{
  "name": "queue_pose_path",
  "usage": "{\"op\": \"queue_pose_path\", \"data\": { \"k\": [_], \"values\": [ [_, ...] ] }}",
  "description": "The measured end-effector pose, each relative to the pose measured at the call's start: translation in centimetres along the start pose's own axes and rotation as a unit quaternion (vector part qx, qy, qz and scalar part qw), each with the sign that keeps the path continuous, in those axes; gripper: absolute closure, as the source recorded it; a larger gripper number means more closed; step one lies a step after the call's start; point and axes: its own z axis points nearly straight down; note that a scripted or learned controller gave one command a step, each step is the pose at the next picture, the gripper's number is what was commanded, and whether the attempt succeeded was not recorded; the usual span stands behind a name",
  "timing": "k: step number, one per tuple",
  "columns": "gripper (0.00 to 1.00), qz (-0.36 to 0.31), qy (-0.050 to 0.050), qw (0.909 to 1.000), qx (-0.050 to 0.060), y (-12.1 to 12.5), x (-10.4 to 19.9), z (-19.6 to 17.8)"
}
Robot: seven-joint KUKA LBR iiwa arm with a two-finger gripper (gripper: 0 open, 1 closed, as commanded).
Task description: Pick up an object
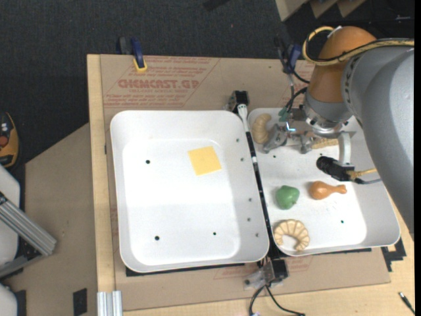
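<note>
- You see the arm (368,78) reaching in from the view's right, with its orange band above the wrist, over the far part of the right bin (368,232).
- Your hand (289,143) hangs low over the far left part of that bin, near the rim it shares with the left bin (164,209).
- Its two fingers (272,143) stand wide apart. You can see bare white bin floor between them, and they grip nothing.
- No object is held; all five lie in the bins.
- The beige lump (261,128) lies in the right bin's far left corner, just beside the hand's finger on the view's left. You cannot tell from this angle whether they touch.
- The green lump (287,197) lies near the middle of the right bin, on the near side of the hand and apart from it.
- The drumstick (327,190), orange-brown, lies just to the view's right of the green lump, with its thin end pointing right.
- The croissant (291,234) sits in the near left corner of the right bin, close to the rim and nearer you than the green lump.
- The yellow square (204,160) lies flat in the left bin, a little beyond its middle and well apart from the hand.
- Both bins rest side by side on the bench (164,78), which is covered with a brown printed sheet.
</note>
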Motion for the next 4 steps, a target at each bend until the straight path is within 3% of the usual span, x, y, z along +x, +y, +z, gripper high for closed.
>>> {"op": "queue_pose_path", "data": {
  "k": [1,2,3,4],
  "values": [
    [1.00,0.000,0.000,1.0000,0.003,-0.2,0.0,-0.9],
    [1.00,-0.001,-0.001,1.0000,0.003,-0.2,0.0,-2.0],
    [1.00,-0.004,0.000,0.9997,-0.022,-5.3,-1.5,-0.2],
    [1.00,-0.014,0.002,0.9994,-0.031,-5.9,15.5,-11.0]
  ]
}}
